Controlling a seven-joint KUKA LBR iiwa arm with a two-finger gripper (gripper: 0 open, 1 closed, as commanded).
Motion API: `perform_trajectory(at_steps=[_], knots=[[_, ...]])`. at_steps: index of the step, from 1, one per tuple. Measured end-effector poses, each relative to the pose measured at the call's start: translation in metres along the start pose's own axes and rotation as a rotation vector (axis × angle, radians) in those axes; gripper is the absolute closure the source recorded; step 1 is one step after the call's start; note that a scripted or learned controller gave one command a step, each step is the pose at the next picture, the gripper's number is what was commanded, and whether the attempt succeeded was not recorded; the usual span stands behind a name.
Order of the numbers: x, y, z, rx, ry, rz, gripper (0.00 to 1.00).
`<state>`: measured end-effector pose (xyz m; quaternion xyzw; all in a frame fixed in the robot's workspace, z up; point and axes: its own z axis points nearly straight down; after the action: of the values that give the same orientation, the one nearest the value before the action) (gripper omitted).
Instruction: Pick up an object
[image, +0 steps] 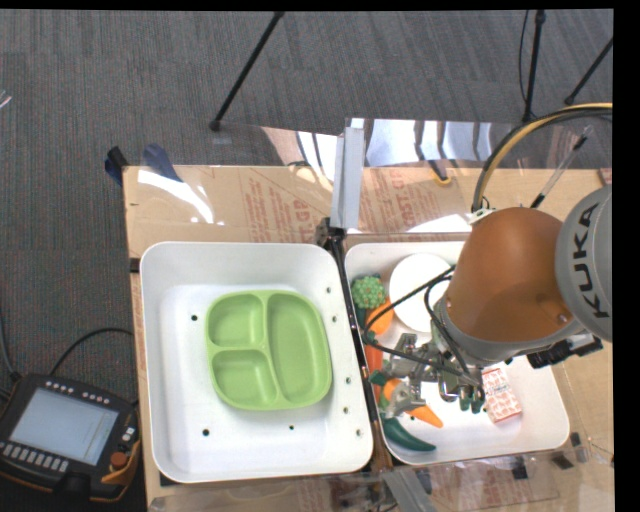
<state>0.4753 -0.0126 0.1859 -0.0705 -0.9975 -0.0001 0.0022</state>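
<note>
Clutter is heaped along the left wall of the right bin (555, 425), so the end effector (420, 385) is lowered there, over an orange carrot (427, 415). Whether anything is gripped cannot be told. The green tray (268, 350) sits centred in the left bin (160, 290).

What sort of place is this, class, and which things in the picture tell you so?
Probably a robotics lab test bench: a KUKA arm reaches over two white bins, a control pendant lies on the carpet, and tripod legs stand behind.

Glossy green plastic tray (268, 350)
</note>
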Motion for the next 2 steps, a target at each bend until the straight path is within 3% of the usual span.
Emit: perform_trajectory(at_steps=[1, 2], knots=[[-0.098, 0.034, -0.019, -0.001, -0.006, -0.047, 1.00], [-0.109, 0.048, -0.081, -0.001, -0.010, -0.178, 1.00]])
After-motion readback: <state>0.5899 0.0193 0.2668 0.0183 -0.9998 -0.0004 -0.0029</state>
